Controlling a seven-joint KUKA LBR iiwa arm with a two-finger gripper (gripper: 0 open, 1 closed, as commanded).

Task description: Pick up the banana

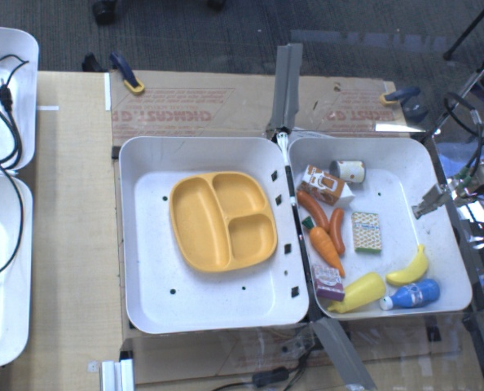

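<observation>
Banana (411,268) lies low in the right bin (405,147), just above the blue bottle (413,295) (yellow bottle (358,292) beside); yellow tray (223,220) sits left.

From my place, the one readable thing is red lettering printed on the cardboard sheet (226,108) lying at twelve o'clock from the two bins. It stands upside down, in repeated lines, too blurred for me to spell out. The orange carton (322,184) and the small box (367,232) in the right bin (434,169) carry print I cannot read.
</observation>
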